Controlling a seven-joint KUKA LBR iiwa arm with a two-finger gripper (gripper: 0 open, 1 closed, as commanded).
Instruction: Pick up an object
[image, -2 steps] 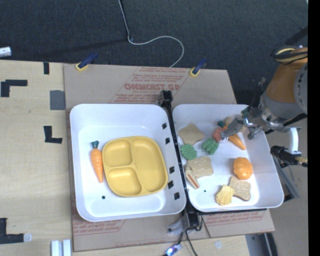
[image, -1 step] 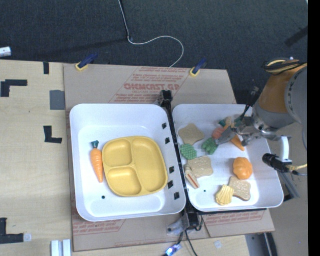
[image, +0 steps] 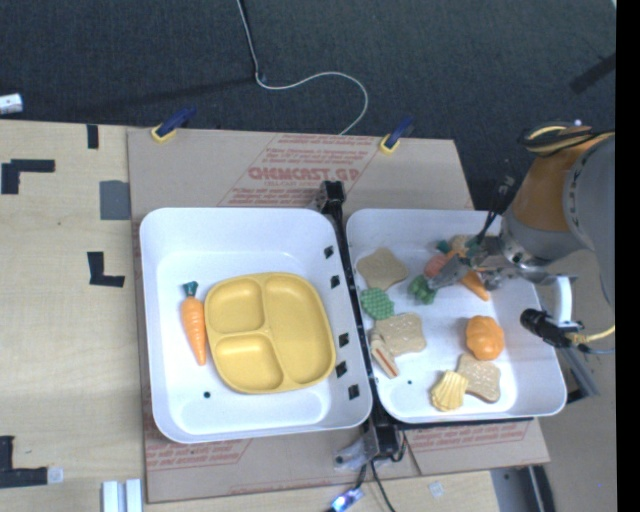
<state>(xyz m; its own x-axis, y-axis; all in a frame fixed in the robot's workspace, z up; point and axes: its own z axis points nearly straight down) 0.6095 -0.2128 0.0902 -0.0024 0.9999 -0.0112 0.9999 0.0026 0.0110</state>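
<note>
The gripper (image: 462, 268) sits low in the right bin (image: 545, 400) among crowded toy foods, placed for a grab; whether it pinches anything, I cannot tell. The carrot (image: 193, 325) lies beside the yellow tray (image: 272, 330), well apart.

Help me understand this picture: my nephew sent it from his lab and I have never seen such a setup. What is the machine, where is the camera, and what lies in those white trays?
The one camera sits above a bench and looks down at a slant. The grey and orange shape at the right is a robot arm; its gripper hangs low over the right bin, among the items at that bin's far side. I cannot tell whether it holds anything. That bin contains toy food: bread slices, an orange, a green piece and others. The left bin holds a yellow divided plate with a toy carrot lying beside it.
</note>
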